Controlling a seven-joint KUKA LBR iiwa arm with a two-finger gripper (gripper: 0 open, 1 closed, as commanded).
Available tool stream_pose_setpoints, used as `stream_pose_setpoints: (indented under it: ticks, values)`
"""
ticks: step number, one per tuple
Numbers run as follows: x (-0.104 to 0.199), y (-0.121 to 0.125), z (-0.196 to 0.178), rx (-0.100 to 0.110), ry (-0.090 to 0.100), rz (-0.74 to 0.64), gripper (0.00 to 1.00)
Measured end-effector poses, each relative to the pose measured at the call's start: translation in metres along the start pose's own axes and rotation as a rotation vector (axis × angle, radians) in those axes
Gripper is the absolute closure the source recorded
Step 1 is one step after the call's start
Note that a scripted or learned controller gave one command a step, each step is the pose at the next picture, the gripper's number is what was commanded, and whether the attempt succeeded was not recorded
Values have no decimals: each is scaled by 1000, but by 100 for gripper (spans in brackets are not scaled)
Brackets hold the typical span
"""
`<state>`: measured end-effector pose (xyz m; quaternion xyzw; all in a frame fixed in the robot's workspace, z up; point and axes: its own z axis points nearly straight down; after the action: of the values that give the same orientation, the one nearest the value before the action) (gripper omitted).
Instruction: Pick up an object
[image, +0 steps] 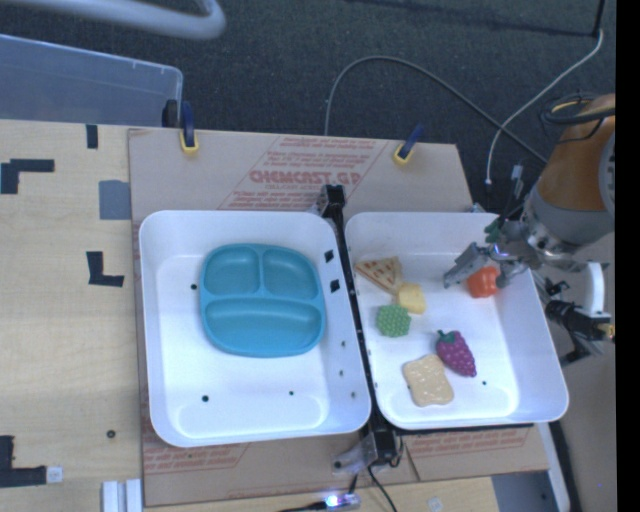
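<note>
Fingers of my gripper (480, 268) are spread over the right bin (530, 385), near its upper right corner, and a small red-orange toy (483, 283) sits between their tips; whether they actually pinch it I cannot tell. Left of it lie a waffle wedge (381, 272), yellow piece (411, 297), green broccoli (393, 321), purple grapes (456, 352) and cracker (428, 381).

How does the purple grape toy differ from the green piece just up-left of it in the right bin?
The grape toy is purple, elongated and lies at a slant with a small green stem end; the green piece is round and bumpy. The grape toy sits closer to the cracker-like piece, the green piece closer to the yellow piece. Both lie loose in the right bin, apart from the gripper.
</note>
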<state>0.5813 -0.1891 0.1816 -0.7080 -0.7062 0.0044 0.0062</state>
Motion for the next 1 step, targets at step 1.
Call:
stream_pose_setpoints:
  ticks: [1]
  values:
    - [0, 3, -8, -13, -3, -4, 0]
